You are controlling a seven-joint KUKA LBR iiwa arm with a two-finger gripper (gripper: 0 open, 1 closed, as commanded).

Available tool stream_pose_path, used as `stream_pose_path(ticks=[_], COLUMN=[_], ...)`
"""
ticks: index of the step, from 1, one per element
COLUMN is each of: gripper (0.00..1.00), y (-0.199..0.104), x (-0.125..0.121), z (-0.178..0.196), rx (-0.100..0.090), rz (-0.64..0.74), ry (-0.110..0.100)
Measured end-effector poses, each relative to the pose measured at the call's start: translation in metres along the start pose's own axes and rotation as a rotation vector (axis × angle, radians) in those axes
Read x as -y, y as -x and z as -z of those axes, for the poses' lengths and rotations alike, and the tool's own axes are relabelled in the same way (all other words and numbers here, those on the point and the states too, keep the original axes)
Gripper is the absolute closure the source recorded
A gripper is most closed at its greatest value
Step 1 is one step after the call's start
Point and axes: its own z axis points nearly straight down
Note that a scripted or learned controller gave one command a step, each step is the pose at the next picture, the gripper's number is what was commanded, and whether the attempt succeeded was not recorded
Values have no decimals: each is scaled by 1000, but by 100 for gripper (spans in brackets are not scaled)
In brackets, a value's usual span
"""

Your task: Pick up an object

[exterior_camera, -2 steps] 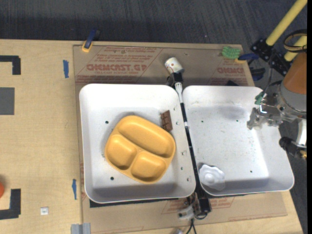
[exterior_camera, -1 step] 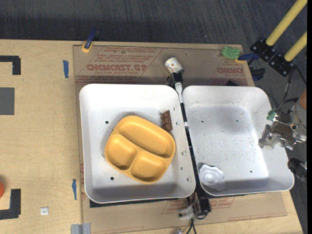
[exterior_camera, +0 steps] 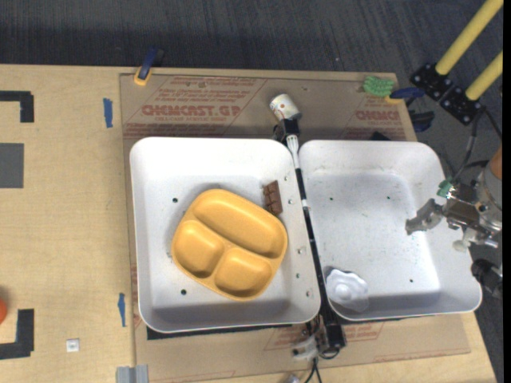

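Note:
An upturned yellow divided plate (exterior_camera: 229,242) lies in the middle of the left bin (exterior_camera: 152,214). A small brown block (exterior_camera: 272,197) rests just beyond it, near the wall between the bins. A small white, partly clear object (exterior_camera: 346,286) sits in the near left corner of the right bin (exterior_camera: 375,166). My gripper (exterior_camera: 441,220) hangs over the right bin's right side, well apart from all three objects, and I see nothing held in it.
The bins stand on a cardboard sheet (exterior_camera: 200,102) on the wooden bench. A white knob (exterior_camera: 281,104) on a black clamp sits behind the gap between the bins. Yellow-handled tools (exterior_camera: 471,30) lean at the far right.

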Motion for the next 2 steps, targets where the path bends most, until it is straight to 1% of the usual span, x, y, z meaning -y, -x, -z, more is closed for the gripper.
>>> stream_pose_path(ticks=[1,2], gripper=[0,0], y=[-4,-42], x=[2,-43], z=[-118,-117], rx=[0,0], rz=[283,290], ry=[2,5])
